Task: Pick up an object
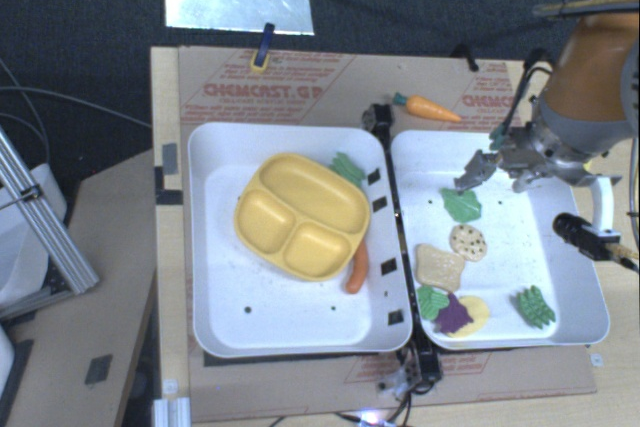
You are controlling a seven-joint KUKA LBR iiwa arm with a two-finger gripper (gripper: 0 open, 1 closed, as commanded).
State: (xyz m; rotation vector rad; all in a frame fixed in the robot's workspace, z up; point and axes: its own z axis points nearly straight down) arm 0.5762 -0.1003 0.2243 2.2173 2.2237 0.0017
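The gripper point(478, 171) hangs over the upper part of the right bin point(585, 255), just above a green leaf point(462, 206); how wide it stands cannot be told from this slant, and nothing shows held in it. The cardboard sheet point(300, 85) under both bins bears red print reading "CHEMCAST", repeated and partly covered. The arm point(590, 85) reaches in from the right, its orange band up high and its grey wrist angled down and left; its upper part is cut off by the picture's edge.

Below the leaf lie a speckled cookie point(467, 241), a cracker point(440, 267), purple grapes point(453, 314) and a green piece point(535, 306). The left bin point(215, 315) holds a yellow divided plate point(300, 213) that hides part of a green piece and an orange carrot point(356, 272). Another carrot point(428, 108) lies on the cardboard outside the bins.
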